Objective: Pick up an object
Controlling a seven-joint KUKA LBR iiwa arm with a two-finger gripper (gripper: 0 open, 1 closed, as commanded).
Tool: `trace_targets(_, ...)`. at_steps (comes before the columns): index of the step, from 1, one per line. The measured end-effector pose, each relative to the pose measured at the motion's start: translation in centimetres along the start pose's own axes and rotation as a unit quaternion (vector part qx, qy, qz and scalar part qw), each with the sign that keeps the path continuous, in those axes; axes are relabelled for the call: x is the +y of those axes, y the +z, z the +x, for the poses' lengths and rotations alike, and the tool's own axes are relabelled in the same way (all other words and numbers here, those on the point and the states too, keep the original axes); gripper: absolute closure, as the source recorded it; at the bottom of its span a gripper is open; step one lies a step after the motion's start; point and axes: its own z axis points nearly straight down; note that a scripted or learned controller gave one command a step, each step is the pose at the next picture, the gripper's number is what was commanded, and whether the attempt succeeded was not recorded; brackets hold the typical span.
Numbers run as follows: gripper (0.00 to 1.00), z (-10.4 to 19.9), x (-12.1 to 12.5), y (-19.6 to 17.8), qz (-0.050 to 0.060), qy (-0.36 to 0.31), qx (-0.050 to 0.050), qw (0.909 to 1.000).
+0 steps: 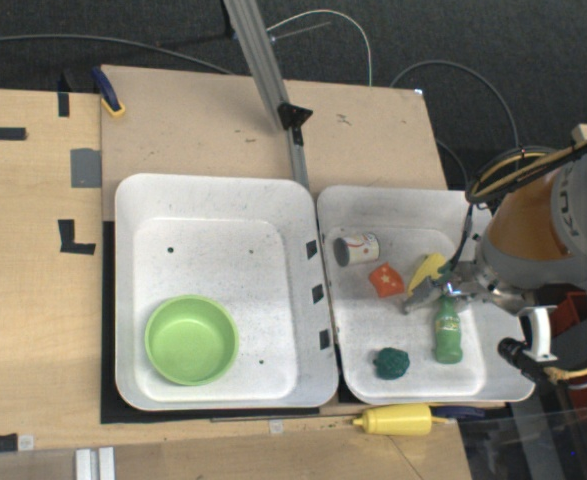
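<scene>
Above the right bin (373, 203), gripper (425, 293) hovers.

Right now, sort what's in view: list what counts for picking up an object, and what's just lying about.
For the job:
- gripper, in the right bin
- green bottle
- yellow piece
- orange block
- small can
- dark green lump

Lying about:
- green bowl in the left bin
- yellow-handled tool on the bench edge
- metal pole

Gripper (428, 296) fingers too small and dark to read, and they merge with the yellow object (428, 268) just behind them. Arm (543, 230) is cut off by the right edge beyond the wrist. Green bottle (447, 334) top, right beside the gripper, is blurred into the metal tip; contact unclear.
</scene>
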Motion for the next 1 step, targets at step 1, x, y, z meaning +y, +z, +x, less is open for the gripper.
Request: trace_targets(1, 1.00, 0.08, 0.01, -1.10, 0.000, 0.000, 0.001, 1.0000)
